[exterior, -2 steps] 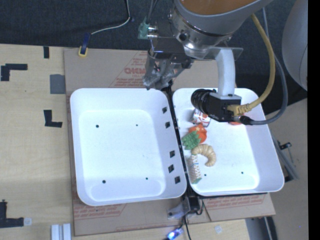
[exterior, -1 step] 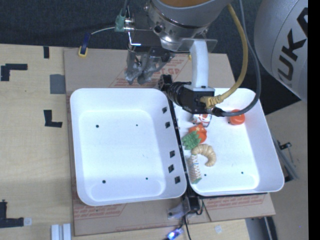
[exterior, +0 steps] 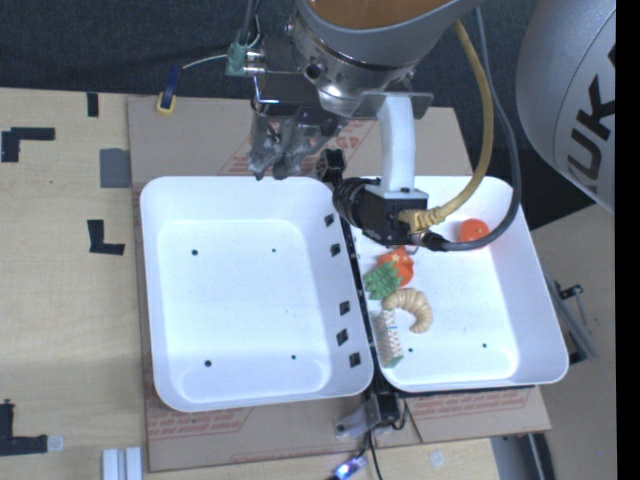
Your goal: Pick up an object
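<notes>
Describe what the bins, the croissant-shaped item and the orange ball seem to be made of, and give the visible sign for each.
Bins: probably moulded plastic; smooth white walls, rounded corners, soft sheen.
Croissant-shaped item: likely plastic or rubber toy food; even tan colour, moulded ridges.
Orange ball: possibly glossy plastic; it shows a small highlight, but it is too small to be sure.

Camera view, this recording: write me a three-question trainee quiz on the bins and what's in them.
1. True or false: the croissant-shaped piece lies in the right bin.
2. Which item sits nearest the right bin's far edge? A) orange ball B) green piece C) ridged white piece
3. Fill in: the tool is above the far edge of the ___ bin.

Key: 1 true; 2 A; 3 left.
</notes>
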`<action>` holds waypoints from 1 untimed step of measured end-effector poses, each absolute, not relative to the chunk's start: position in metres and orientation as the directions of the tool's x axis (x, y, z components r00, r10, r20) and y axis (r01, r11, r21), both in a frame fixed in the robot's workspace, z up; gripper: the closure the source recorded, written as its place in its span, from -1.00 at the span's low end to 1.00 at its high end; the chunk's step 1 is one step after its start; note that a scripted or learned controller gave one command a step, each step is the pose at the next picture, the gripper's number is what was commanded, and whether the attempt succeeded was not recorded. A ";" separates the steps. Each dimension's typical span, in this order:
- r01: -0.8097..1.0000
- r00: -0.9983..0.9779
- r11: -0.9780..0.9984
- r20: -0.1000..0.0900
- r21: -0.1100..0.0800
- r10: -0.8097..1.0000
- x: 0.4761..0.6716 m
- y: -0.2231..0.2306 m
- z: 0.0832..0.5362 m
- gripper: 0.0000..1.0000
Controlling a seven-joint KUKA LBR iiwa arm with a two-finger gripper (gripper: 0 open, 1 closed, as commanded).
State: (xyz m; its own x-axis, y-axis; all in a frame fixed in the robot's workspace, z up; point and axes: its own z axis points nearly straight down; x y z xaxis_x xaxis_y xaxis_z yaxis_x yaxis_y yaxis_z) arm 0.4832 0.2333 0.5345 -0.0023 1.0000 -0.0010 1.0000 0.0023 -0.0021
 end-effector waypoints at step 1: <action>1.000 -0.005 0.005 -0.001 -0.003 1.000 0.483 0.234 0.544 1.00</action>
